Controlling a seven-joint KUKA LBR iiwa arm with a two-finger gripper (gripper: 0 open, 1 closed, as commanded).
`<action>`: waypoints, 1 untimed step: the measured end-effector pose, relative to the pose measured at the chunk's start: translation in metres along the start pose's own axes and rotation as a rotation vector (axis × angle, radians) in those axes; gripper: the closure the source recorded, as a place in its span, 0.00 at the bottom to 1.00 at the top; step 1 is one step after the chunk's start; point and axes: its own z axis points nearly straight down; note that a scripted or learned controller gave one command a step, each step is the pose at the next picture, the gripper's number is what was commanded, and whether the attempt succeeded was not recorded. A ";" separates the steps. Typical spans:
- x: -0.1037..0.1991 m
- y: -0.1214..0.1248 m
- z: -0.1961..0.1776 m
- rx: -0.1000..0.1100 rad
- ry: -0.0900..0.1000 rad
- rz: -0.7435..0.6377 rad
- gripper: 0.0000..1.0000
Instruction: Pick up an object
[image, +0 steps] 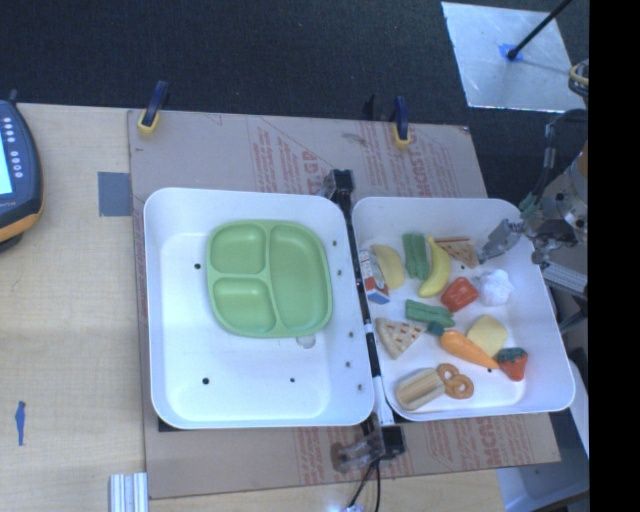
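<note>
Claw (517, 238) hovers at the right bin's (560, 330) far right rim, and whether it's released or clenched, I can't tell. Toy food sits just left and below it: white ball (497, 287), red pepper (459, 293), banana (436, 268), carrot (468, 349). Well left, green divided plate (270, 277) rests in the left bin (175, 390).
</note>
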 end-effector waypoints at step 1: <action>0.075 -0.020 0.095 0.010 0.005 -0.006 0.00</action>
